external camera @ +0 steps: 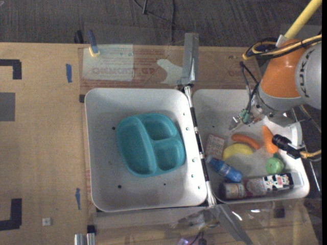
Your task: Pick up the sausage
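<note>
The sausage [246, 139], a short orange-red link, lies in the right bin [214, 106] just above a yellow banana-like fruit [238, 151]. My gripper [244, 118] hangs under the grey wrist with its orange band, a little above and behind the sausage in this view. Nothing shows in its grasp. The sausage lies free on the bin floor, with no part of it hidden.
The right bin also holds an orange carrot [268, 139], a green fruit [274, 165], a blue bottle [226, 170], a long labelled bottle [260, 184] along the front wall and a small packet [215, 146]. A teal divided tray [150, 143] sits in the left bin [102, 111].
</note>
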You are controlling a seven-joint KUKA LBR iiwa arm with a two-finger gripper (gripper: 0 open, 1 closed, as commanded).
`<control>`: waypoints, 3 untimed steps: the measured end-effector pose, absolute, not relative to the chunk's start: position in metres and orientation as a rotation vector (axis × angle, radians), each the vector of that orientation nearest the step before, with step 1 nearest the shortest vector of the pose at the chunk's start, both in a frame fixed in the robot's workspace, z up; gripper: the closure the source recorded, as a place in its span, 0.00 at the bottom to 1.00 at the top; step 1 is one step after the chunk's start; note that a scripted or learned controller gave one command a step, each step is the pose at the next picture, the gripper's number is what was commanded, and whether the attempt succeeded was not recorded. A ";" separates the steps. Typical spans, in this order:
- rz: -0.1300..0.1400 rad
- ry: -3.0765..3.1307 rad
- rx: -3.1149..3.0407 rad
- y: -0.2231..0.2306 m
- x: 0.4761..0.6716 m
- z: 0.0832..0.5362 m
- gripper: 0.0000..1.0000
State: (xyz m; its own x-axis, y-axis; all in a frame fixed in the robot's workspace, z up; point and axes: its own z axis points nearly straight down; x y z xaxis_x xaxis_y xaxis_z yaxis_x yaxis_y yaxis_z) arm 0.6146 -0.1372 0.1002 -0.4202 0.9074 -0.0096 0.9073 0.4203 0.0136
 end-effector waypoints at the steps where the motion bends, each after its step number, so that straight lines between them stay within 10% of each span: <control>1: 0.003 2.647 1.685 -0.079 0.589 0.222 1.00; 3: 0.002 2.315 2.118 -0.055 0.664 0.345 1.00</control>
